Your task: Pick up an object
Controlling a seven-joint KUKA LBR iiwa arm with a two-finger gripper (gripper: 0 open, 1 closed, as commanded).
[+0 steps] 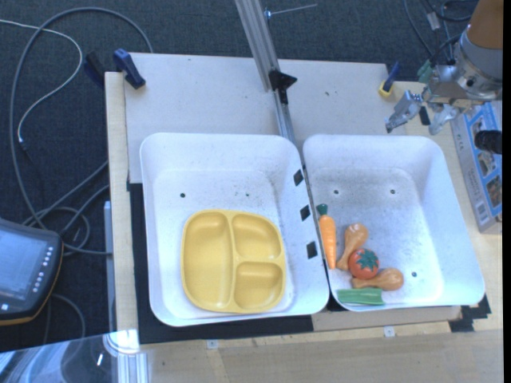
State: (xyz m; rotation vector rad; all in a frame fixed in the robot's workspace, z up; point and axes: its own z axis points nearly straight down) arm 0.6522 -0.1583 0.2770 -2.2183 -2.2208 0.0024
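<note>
Toy food lies in the front left corner of the right bin [431, 182]: a carrot [327, 240], a red tomato [365, 262], two tan-orange gourd-like pieces [352, 240] [385, 279] and a green pod [359, 296]. They sit close together and touch one another. My gripper [417, 118] hangs above the bin's back rim at the far right, well away from the food. Its fingers [398, 120] are spread open and hold nothing.
A yellow divided plate [234, 259] lies in the left bin [160, 182]. A slanted metal post [259, 30] rises behind the seam between the bins. Blue clamps [128, 66] [389, 78] sit on the bench's back corners. Cables run along the floor at left.
</note>
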